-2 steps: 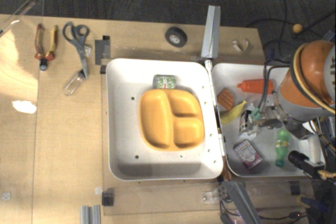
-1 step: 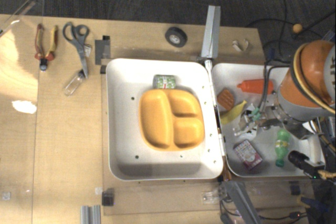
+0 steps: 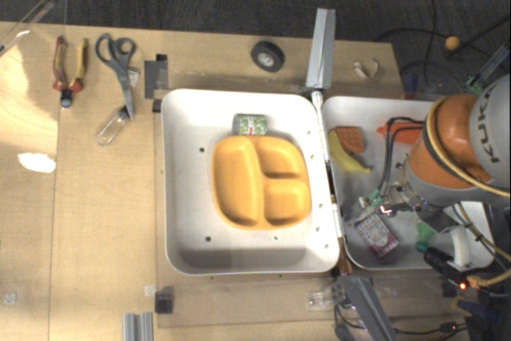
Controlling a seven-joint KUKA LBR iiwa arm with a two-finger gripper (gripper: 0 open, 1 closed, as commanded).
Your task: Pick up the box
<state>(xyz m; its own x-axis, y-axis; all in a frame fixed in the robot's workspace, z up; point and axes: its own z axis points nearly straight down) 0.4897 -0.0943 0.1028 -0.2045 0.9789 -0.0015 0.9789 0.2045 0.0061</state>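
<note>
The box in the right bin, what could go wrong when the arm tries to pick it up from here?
1. The box lies tilted near the front-left corner of the right bin, so the walls may crowd the gripper as it closes.
2. Small items lie around it, such as a green piece and a yellow banana-shaped toy, so the gripper might catch the wrong thing.
3. The cables hanging by the wrist could snag on the clutter.

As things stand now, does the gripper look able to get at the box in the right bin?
Probably yes. The box lies flat near the front of the right bin with nothing on top of it, and the gripper hangs just above and behind it. The yellow banana lies apart from it, further back.
</note>
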